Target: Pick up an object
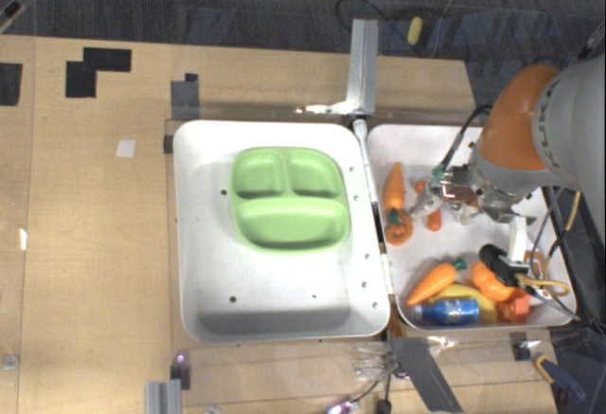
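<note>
The right bin [407, 142] holds several toy foods. A slim orange carrot [394, 183] lies near its left wall, with a round orange piece [399, 229] just below it. A small orange-red piece [434, 221] lies near the middle. At the front sit a big carrot [431, 281], a yellow banana [466, 293], a blue bottle [451, 312] and an orange pepper [491, 280]. My gripper [451, 190] hangs low over the middle of the right bin, just right of the slim carrot and above the small orange-red piece. I see nothing held in it.
The left bin [204, 298] carries a green divided plate [287, 196]. A metal post [363, 71] stands behind the wall between the bins. The arm's grey and orange body [530, 133] covers the right bin's far right side. Cables trail at the right edge [544, 284].
</note>
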